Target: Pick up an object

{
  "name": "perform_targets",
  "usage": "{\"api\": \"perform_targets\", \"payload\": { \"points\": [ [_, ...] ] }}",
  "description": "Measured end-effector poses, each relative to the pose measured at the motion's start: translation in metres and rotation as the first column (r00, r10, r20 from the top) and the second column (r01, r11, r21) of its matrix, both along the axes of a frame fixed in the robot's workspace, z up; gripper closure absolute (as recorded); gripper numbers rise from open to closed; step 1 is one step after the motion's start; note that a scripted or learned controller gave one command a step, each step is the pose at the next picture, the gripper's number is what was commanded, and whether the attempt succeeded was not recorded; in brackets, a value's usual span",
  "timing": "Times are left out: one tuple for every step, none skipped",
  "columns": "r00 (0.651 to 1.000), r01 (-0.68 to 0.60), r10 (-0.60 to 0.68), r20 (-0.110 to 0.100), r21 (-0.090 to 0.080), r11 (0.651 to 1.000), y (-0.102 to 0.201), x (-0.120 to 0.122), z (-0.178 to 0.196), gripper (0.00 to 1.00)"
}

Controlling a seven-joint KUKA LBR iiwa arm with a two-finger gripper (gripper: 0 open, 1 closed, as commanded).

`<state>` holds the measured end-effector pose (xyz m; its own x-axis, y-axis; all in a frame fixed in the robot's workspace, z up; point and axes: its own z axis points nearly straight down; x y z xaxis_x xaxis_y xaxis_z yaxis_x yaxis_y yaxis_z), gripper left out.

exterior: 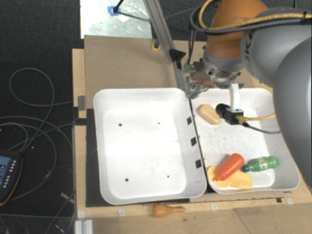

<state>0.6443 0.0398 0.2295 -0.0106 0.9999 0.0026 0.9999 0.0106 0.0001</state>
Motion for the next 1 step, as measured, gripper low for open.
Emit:
{"api": "perform_targets", "payload": {
  "points": [
    [1.0,0.0,0.0,0.003,0.0,1.0,0.0449,0.0021,0.0055,1.0]
  ]
}}
